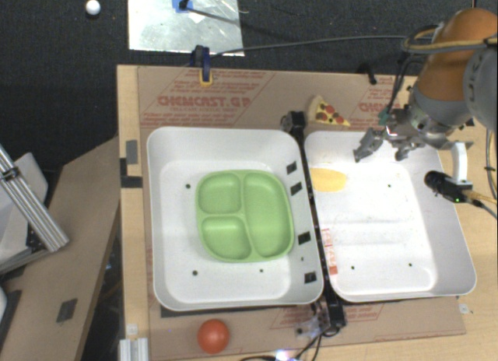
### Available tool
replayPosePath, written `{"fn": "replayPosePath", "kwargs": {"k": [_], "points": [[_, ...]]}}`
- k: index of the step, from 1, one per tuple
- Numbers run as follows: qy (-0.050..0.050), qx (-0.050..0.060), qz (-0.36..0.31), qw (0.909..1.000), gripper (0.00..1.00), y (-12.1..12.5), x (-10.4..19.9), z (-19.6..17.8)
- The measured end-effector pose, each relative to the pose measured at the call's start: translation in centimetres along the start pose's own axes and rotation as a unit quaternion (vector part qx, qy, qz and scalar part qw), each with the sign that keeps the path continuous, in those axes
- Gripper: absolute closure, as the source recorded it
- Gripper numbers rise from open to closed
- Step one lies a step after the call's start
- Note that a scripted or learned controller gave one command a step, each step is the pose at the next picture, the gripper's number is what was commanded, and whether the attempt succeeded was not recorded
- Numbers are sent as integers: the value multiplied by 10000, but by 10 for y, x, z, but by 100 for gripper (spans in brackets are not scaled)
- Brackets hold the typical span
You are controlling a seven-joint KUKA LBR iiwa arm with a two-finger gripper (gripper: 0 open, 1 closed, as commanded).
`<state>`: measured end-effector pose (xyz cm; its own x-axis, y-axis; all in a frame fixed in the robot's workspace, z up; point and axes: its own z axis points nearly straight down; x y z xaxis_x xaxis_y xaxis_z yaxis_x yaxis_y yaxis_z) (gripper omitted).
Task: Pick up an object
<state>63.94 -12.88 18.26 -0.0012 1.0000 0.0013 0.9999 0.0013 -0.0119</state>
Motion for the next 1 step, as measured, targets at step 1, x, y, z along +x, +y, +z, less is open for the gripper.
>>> {"fn": "replayPosePath", "kwargs": {"k": [1], "points": [[-9,-67,-11,10000,0,3,0,-8]]}}
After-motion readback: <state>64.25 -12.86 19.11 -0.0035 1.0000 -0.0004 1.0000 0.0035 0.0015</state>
